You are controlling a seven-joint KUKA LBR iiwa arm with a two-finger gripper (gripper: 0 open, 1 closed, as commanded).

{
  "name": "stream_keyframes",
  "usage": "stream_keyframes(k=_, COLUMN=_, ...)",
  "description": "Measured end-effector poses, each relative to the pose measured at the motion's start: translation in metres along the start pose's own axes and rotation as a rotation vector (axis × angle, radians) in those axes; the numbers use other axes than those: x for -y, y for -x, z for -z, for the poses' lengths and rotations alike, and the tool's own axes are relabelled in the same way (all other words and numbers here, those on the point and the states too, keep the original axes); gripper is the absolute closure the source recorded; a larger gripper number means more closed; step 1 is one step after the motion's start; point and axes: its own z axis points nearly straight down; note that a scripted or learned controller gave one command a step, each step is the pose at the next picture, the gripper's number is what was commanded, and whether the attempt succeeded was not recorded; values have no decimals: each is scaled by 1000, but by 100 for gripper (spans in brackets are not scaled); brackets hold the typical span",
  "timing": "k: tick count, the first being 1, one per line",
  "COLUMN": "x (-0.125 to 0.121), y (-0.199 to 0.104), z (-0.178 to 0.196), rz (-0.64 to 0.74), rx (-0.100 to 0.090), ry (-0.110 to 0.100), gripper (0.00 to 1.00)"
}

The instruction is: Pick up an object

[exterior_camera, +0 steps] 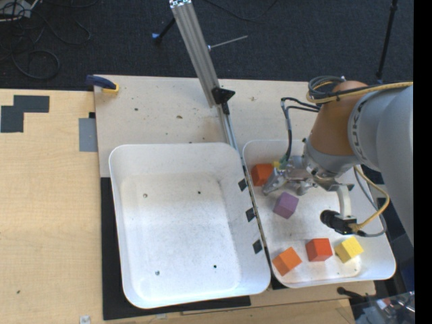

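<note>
The hand (287,179) hung low in the right bin (378,270), just above the purple cube (285,205); whether it was spread I could not tell. Crowded beside the orange-red cube (262,175), it risked nudging either block aside and closing on nothing

We see two white bins (177,295), the left one speckled with dark dots. In the right bin (378,268): orange cube (262,174), purple cube (285,205), second orange cube (287,260), red cube (318,250), yellow cube (349,249). Arm (378,123) grey with orange band.
</note>
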Motion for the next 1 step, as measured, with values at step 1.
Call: stream_keyframes(k=1, x=0, y=1, z=11, rz=-7, rx=-1, ry=-1, gripper=100)
